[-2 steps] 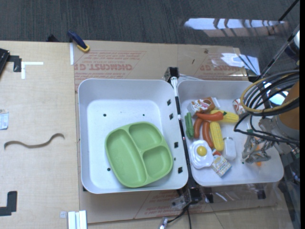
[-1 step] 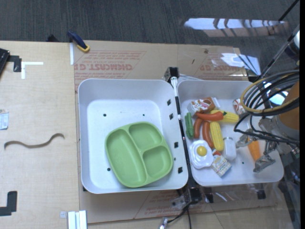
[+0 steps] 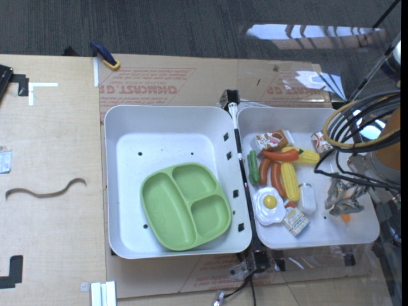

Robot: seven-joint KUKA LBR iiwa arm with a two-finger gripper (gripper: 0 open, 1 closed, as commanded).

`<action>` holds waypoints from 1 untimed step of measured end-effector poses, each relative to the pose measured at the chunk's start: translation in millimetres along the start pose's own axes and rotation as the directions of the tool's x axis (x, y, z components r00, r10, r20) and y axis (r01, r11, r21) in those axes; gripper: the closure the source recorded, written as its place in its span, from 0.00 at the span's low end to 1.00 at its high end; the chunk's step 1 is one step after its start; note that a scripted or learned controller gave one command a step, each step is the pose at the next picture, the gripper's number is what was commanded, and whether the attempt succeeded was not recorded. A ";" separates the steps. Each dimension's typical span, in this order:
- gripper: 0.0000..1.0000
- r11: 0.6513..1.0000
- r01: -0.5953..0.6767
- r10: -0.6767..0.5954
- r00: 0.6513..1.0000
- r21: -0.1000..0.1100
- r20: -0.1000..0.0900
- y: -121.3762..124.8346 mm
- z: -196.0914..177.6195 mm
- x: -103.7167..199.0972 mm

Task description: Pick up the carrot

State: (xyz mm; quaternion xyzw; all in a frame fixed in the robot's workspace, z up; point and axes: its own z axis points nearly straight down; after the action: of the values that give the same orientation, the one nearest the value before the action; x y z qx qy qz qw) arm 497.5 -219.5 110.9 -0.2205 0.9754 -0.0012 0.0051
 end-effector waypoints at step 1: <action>0.00 1.000 0.000 0.000 1.000 0.000 0.000 0.0 0.0 0.0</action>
State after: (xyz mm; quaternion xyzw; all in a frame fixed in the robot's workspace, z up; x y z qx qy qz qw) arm 497.5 -219.5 110.9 -0.2204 0.9754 -0.0011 0.0051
